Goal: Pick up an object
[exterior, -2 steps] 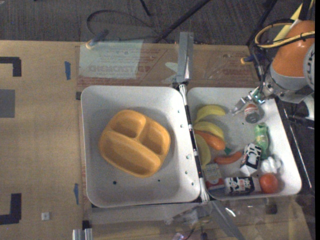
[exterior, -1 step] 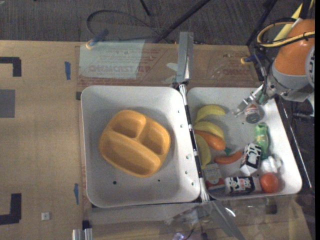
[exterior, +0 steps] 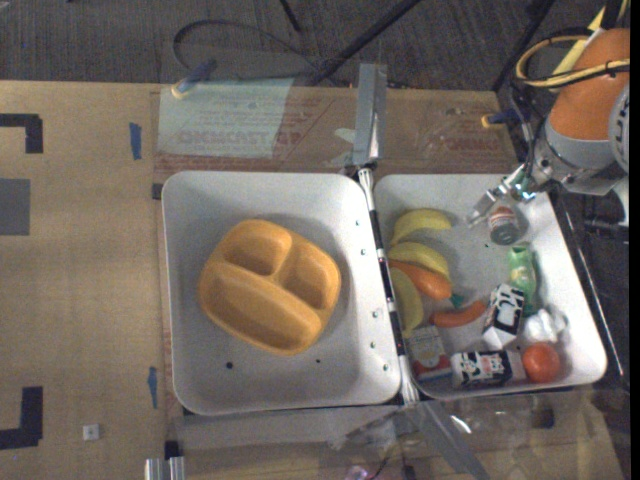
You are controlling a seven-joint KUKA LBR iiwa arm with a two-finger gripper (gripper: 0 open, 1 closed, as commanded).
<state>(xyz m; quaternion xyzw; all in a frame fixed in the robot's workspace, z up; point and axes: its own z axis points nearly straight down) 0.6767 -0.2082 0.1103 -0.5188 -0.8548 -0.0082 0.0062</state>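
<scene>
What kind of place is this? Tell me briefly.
Likely a robotics lab test bench: a robot arm over two white bins, toy food in one, tape marks on the bench.

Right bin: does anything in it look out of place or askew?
The milk cartons lie tipped on their sides among piled toy food in the right bin; nothing looks spilled or damaged.

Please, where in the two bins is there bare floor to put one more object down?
The left bin has bare floor all around the orange tray, widest at its bottom edge. In the right bin, bare floor lies between the bananas and the can, below the hand. Its bottom part is crowded.
</scene>
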